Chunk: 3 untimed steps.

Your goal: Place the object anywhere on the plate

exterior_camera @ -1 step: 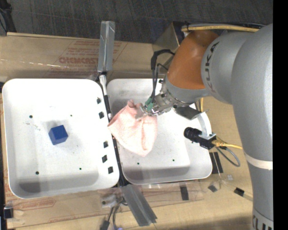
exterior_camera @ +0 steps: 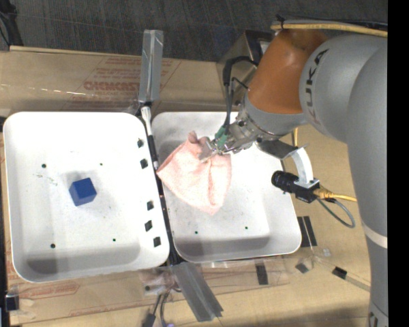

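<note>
Tool (exterior_camera: 217,146) pinching pink cloth (exterior_camera: 196,174) above right bin (exterior_camera: 281,231); cardboard (exterior_camera: 75,70) beneath bins.

Arm (exterior_camera: 354,94): bulky, rounded grey casing, dark "KUKA" lettering on the side. Broad orange band (exterior_camera: 283,73) above the wrist. Small metallic gripper (exterior_camera: 221,142) with green detail. Black cylindrical fitting (exterior_camera: 290,182) on white bracket; yellow cable (exterior_camera: 334,197) trailing off.

hand (exterior_camera: 218,144) fingertips buried in pink cloth (exterior_camera: 196,176) | arm (exterior_camera: 341,80) cut off right
</note>
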Available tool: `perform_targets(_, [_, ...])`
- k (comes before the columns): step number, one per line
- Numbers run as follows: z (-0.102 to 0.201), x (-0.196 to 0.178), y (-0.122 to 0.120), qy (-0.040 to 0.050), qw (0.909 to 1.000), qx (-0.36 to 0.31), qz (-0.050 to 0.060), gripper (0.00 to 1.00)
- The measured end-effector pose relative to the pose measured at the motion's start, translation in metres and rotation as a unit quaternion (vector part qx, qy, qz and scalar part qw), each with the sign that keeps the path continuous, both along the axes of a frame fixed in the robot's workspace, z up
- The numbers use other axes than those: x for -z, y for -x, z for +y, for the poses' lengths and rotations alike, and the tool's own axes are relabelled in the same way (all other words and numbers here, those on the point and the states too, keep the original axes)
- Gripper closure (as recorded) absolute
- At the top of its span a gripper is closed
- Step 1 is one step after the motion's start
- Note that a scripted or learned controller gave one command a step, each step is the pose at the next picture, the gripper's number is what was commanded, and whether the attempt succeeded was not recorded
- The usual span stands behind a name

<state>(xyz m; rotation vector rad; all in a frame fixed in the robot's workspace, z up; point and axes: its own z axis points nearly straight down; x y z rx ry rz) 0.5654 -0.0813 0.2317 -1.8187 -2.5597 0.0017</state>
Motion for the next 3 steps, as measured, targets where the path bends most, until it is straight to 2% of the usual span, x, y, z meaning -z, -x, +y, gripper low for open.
perform_targets(1, [0.051, -0.009, 0.016, -0.0005, 0.9795, -0.202, 0.001, 1.00])
perform_targets(2, [0.103, 0.003, 0.027, -0.0006, 0.9188, -0.395, 0.000, 1.00])
perform_targets(3, [0.151, 0.002, 0.042, -0.0011, 0.8207, -0.571, 0.001, 1.00])
